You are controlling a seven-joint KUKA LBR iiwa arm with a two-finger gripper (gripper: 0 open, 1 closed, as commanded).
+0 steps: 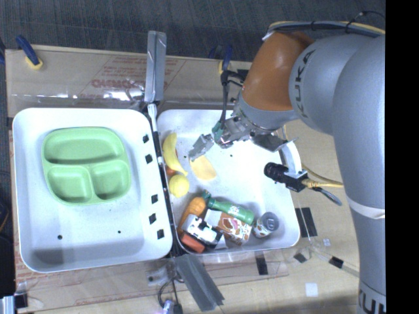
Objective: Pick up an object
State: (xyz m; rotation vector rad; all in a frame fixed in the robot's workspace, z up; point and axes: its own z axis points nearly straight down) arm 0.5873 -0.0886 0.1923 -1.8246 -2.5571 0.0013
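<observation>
- I have the grey arm (pixel 340 90) reaching in from the right, its orange band (pixel 278 70) sitting over the far rim of the right bin (pixel 288 201).
- My gripper (pixel 203 147) hangs low over the middle of that bin, slanted down toward the left. I see two pale fingers (pixel 196 151) close together, and I cannot tell whether they are spread or pressed together; nothing shows between them.
- A pale yellow piece (pixel 205 169), maybe a fruit slice, lies just under and beside the fingertips. I cannot tell whether they touch it.
- A banana (pixel 169 151) lies along the bin's left wall, with a lemon (pixel 179 186) just below it and something red between them.
- Along the near wall I see a cluster: an orange carrot-like item (pixel 194 207), a green bottle (pixel 230 210) lying on its side, a small brown carton (pixel 234 228), a tin can (pixel 267 224), and a black-and-white item (pixel 198 229) on top of something red.
- The left bin (pixel 33 227) holds a green divided tray (pixel 87 164), lying flat in its far half.
- Both bins sit side by side on the worktop (pixel 78 67), which is covered with cardboard.
</observation>
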